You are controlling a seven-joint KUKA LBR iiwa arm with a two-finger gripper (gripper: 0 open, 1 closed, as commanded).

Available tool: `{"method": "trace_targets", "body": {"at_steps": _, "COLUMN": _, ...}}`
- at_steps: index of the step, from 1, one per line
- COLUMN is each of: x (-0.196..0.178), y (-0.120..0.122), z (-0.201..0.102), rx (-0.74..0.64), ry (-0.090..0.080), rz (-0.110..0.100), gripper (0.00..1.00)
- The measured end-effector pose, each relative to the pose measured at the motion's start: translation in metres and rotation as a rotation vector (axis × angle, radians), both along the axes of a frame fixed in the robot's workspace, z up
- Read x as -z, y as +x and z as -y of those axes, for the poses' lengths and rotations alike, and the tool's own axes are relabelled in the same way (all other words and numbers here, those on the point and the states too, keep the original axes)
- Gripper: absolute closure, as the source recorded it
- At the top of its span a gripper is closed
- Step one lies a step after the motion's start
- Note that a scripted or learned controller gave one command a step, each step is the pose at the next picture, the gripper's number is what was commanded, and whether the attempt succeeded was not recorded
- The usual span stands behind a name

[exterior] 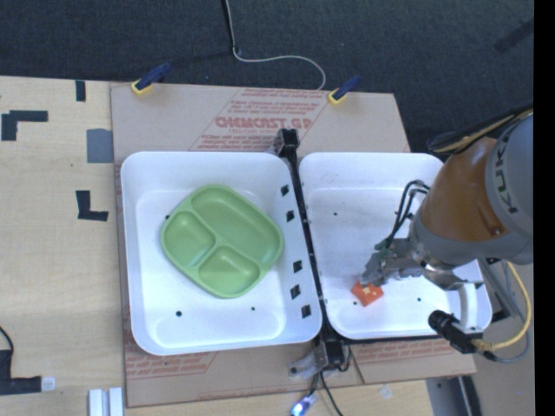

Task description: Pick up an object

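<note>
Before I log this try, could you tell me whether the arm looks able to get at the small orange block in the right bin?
Probably yes: the hand hangs right above the orange block in the right bin, with nothing between them.

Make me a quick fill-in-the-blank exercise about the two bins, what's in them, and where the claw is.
1. The green divided plate lies in the ____ bin as the camera sees it.
2. The small block in the other bin is ____ in colour.
3. The claw sits just above the small ____.
4. The plate has ____ compartments.

Missing words: left; orange; block; three
</note>
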State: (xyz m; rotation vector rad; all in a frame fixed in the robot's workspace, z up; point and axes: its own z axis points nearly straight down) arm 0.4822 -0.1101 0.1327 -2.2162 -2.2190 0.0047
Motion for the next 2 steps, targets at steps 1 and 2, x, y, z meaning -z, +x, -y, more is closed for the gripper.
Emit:
{"method": "trace_targets", "body": {"at_steps": 1, "x": -0.155, "y": 0.004, "z": -0.057, "rx": -0.008, "ry": -0.001, "rz": 0.02, "gripper": 1.0}}
{"method": "trace_targets", "body": {"at_steps": 2, "x": -0.213, "y": 0.042, "z": -0.137, "rx": -0.01, "ry": 0.0, "rz": 0.013, "gripper": 1.0}}
